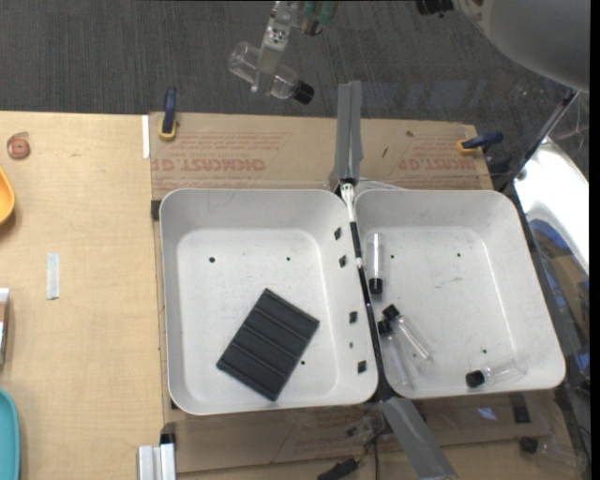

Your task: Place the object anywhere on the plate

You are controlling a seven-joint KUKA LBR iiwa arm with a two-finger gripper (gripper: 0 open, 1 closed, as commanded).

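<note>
Hanging at twelve o'clock, above both bins, the gripper (281, 21) has a clear capped tube (274, 79) just beneath it, tilted, black cap toward four o'clock; I cannot tell whether the gripper is wide, narrow or holding it. The dark ribbed plate (269, 343) lies flat at six o'clock in the left bin (187, 211). Three spare tubes (373, 262) lie in the right bin (506, 225).

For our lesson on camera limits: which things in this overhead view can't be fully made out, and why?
- Pincer: cut by the top edge, blurred.
- Clear vial beneath it: blurred; whether it is gripped is unclear.
- Arm: cropped at the top-right corner.
- Teal item: cut by the left edge.
</note>
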